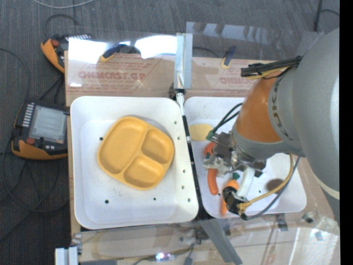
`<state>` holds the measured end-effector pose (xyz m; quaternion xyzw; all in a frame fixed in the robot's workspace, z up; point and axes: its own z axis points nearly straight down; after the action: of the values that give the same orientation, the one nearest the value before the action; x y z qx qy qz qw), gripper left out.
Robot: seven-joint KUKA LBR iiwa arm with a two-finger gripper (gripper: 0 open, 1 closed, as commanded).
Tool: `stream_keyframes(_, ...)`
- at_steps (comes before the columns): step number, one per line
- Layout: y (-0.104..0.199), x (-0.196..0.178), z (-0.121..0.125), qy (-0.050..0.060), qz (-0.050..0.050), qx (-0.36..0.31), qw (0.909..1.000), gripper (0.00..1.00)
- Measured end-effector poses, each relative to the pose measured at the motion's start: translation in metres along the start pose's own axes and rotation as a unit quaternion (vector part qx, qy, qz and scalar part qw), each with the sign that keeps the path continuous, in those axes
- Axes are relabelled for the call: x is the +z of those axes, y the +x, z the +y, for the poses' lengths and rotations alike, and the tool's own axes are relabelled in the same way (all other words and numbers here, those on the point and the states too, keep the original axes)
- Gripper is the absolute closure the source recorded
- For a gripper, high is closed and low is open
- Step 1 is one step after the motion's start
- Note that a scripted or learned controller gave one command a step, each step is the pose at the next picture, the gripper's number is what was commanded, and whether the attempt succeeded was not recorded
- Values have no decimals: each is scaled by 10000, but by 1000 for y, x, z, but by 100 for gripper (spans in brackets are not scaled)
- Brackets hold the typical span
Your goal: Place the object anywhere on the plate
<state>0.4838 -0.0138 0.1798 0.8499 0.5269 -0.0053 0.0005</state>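
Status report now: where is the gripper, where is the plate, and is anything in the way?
Gripper low in right bin, among small orange pieces. Yellow plate in left bin, nothing on it. Wall between the bins lies on the path.

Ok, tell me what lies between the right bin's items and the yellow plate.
The two bins' raised rims meet between them and must be cleared. Beyond that, nothing visible blocks the way: the plate sits bare in the left bin, while the carrot lies in the right bin under the arm.
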Motion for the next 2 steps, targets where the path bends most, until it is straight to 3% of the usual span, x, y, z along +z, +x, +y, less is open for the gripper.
stream_keyframes(1, 86, 0, 40, 8, 4, -737, 9973, 100)
stream_keyframes(2, 85, 0, 40, 1, -2, -731, 9973, 0)
